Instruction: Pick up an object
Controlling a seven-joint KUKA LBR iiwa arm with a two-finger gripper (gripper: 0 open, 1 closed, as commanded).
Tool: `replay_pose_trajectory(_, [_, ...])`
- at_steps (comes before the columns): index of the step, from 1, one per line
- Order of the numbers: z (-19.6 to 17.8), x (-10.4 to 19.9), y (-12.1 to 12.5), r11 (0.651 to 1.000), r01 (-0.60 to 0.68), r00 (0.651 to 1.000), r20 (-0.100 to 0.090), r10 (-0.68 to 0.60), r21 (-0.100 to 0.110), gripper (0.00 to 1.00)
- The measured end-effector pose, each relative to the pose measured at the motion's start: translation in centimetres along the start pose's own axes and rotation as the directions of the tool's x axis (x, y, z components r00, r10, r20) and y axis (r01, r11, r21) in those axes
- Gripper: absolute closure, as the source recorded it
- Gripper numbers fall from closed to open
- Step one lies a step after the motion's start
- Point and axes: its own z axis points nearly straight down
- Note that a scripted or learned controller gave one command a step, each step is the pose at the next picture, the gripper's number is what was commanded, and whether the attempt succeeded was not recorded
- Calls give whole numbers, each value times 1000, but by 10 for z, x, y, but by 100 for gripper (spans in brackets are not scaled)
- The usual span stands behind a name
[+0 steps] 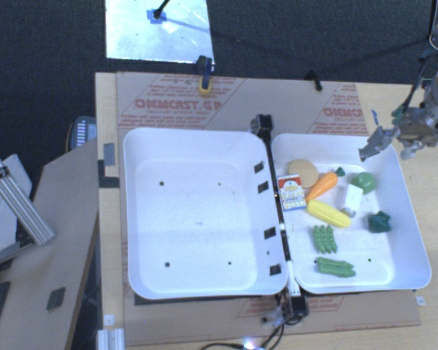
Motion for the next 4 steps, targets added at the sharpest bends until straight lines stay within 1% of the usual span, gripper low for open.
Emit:
replay_pose_trajectory(1, [124, 53, -23, 1000, 5, 1000, -5, -5, 12, 0])
replay_pose_trajectory(2, [196, 48, 6, 1000, 2, 1000, 2, -2, -4, 0])
replay_pose_trajectory(3, [184, 48, 5, 1000, 1, 1000, 0, -1, -2, 100])
replay_pose_trajectory(4, [89, 139, 51, 1000, 10, 1000, -2, -10, -11, 100])
